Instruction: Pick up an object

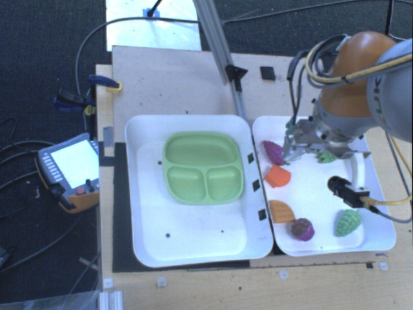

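Pale wooden bench on dark carpet, carrying two shallow white plastic bins. Left bin holds a smooth green divided plate. In the right bin the gripper sits low, just beside a ridged purple piece; whether it is open or closed cannot be told. Nearby: orange block, tan wedge, knobbly purple lump, bumpy green cone. Possibly a green piece lies partly hidden behind the gripper

Green plate — white bin, orange block
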Available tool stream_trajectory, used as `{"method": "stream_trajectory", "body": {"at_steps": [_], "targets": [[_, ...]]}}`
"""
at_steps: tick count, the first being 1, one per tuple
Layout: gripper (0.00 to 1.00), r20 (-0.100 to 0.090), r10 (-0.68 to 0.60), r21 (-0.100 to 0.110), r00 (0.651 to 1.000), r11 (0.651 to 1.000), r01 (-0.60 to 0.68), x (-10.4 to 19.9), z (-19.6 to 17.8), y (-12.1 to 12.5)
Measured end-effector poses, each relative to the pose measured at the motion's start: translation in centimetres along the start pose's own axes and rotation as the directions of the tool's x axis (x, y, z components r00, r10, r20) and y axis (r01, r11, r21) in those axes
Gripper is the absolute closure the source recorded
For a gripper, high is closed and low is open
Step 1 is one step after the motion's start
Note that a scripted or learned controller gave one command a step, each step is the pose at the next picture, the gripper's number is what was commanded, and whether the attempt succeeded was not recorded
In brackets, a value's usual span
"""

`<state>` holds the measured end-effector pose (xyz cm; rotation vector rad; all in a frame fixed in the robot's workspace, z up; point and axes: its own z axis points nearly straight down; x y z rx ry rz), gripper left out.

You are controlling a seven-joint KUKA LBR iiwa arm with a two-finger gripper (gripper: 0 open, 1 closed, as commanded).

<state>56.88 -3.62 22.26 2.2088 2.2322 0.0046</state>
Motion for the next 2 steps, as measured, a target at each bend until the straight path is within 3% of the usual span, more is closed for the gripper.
{"method": "stream_trajectory", "body": {"at_steps": [1,2], "targets": [[1.0,-0.001,0.0,-0.001,1.0,1.0,0.0,5.1,-1.1,1.6],[1.0,0.0,0.001,0.001,1.0,1.0,-0.001,9.8,0.0,3.0]]}}
